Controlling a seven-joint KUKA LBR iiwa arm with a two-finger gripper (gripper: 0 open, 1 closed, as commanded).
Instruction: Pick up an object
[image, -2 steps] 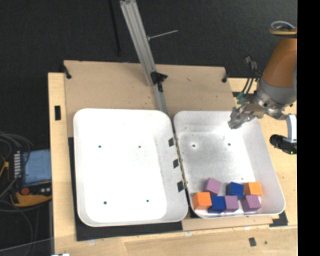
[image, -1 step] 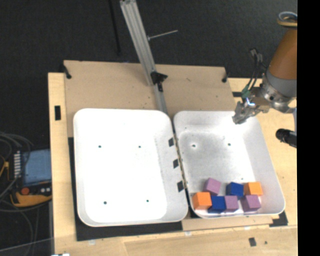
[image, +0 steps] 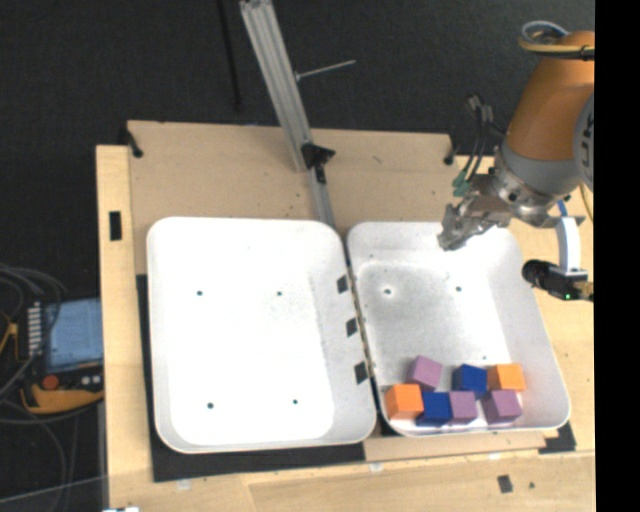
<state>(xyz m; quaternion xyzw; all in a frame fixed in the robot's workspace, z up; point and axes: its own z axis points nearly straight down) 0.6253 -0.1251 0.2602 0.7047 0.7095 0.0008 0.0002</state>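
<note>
Seven small blocks are sitting clustered at the near edge of the right bin (image: 520, 300): orange block (image: 404, 399), blue block (image: 436, 407), purple block (image: 426, 372), second blue block (image: 470, 378), small orange block (image: 508, 376), two more purple ones (image: 463, 405) (image: 502, 405). The left bin (image: 180, 250) is lying just beside it. The gripper (image: 455, 232) is hanging over the right bin's far edge, well apart from the blocks and carrying nothing; how wide the jaws are standing cannot be told. Likely step: approach, grasp not yet begun. Next move is probably calling for travel nearward over the cluster, then a descent onto one block, ideally an outer one.
</note>
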